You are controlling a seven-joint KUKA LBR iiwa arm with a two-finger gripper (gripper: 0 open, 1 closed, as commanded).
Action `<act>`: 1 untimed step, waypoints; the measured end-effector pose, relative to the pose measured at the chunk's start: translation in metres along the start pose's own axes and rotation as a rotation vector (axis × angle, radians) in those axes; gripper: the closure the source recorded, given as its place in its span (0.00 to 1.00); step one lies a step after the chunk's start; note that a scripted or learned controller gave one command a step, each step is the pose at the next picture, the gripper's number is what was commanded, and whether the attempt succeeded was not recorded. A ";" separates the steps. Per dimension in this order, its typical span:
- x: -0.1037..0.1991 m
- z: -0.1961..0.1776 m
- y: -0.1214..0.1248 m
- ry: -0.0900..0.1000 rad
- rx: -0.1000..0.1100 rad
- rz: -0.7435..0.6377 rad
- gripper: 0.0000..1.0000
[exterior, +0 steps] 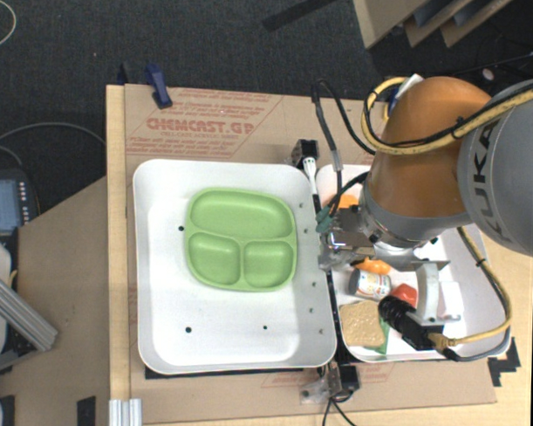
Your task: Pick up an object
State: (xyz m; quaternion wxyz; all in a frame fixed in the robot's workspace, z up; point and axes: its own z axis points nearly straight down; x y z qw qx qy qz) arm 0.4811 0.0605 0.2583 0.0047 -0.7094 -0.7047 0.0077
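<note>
Dark carpet surrounded the counter, where the pincer [363, 255], its state hidden, hung over the right bin [469, 298] beside the small orange-and-white object [371, 279], which wanted a centred, vertical descent.

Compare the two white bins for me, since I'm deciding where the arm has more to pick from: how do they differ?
The left bin lies fully in view, while the right bin is largely covered by the arm. The left bin holds one green divided plate; the right bin holds several small items, among them a tan square and a red piece. Both are shallow, white and side by side.
</note>
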 end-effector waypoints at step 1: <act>0.016 -0.169 -0.003 0.009 -0.038 -0.010 1.00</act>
